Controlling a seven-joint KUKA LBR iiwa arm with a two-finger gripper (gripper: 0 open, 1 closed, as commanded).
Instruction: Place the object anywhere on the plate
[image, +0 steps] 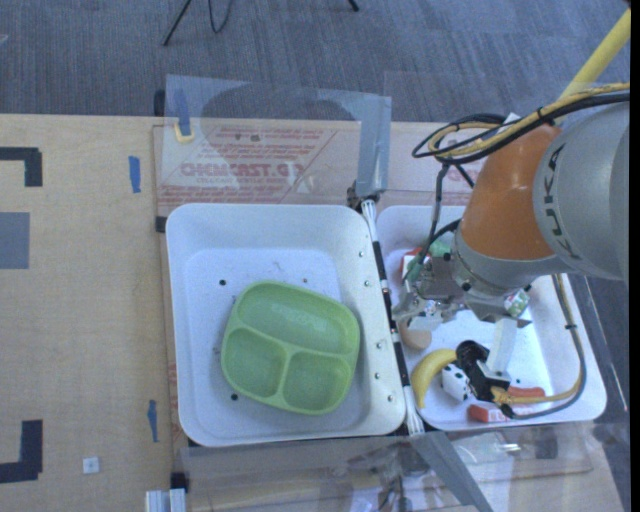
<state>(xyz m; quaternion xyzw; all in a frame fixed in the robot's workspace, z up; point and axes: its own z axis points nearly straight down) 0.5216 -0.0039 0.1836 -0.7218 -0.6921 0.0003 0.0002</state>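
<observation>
A light green plate with three compartments lies in the left white bin. My gripper hangs low over the left side of the right bin, under the grey and orange arm. A tan rounded object lies just below the gripper, close to the bin's left wall. A yellow banana lies in front of it. Beside the banana sits a small white and black object. The arm hides much of the right bin.
A red object shows at the right bin's left wall, behind the gripper. A small red piece lies near the front rim. A ridge divides the two bins. A clear plastic sheet stands behind the left bin.
</observation>
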